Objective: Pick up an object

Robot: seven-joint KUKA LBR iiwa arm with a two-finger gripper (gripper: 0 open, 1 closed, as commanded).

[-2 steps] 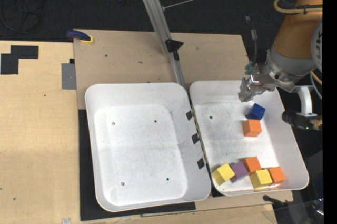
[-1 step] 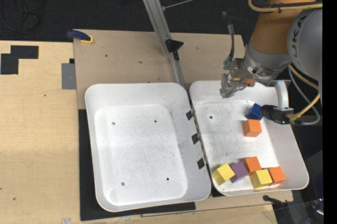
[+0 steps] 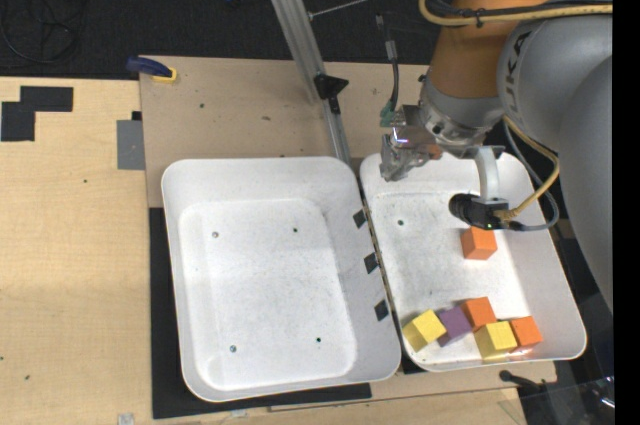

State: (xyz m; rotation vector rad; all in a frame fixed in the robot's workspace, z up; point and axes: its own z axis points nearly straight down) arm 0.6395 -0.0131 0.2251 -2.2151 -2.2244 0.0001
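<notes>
In the right bin [image 3: 430, 243] a lone orange cube [image 3: 479, 243] lies near the middle right. A cluster sits at the bin's near edge: a yellow cube [image 3: 427, 328], a purple cube [image 3: 455, 322], an orange cube [image 3: 480, 311], a second yellow cube [image 3: 495, 339] and another orange cube [image 3: 525, 331]. My gripper [image 3: 398, 156] hangs over the far left corner of that bin, well apart from every cube. Nothing shows in its grasp. A black cable fitting [image 3: 472, 209] dangles just above the lone orange cube.
The left bin [image 3: 190, 203] lies beside the right one, with black clips [image 3: 367, 241] along the shared edge. A slanted aluminium rail [image 3: 298, 33] rises behind the bins, close to my wrist. A blue and yellow clamp [image 3: 151, 68] rests at the bench's far left.
</notes>
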